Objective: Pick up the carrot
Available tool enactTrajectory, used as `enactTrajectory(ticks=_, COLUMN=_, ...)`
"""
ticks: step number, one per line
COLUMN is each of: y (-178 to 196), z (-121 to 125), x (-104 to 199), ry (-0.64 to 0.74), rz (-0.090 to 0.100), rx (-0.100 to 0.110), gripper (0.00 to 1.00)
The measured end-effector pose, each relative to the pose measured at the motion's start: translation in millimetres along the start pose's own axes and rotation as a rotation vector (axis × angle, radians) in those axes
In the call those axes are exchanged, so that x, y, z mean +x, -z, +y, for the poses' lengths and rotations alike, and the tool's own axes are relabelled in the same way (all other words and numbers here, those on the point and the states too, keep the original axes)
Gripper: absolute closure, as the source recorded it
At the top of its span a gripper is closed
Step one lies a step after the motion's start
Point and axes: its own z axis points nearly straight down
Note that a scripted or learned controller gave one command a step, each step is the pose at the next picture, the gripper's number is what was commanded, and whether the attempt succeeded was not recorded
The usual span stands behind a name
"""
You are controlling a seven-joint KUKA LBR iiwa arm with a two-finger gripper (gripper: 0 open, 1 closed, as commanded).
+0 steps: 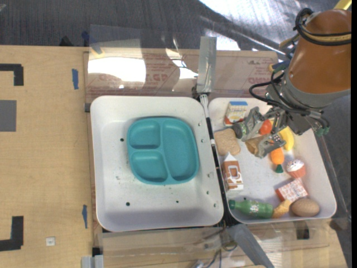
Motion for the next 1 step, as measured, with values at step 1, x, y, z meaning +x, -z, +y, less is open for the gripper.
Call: enactTrajectory(ticks=1, y=-123.8, z=-25.3, x=60.6, ry=0.196, rz=0.012, rx=-0.009, gripper=1.00)
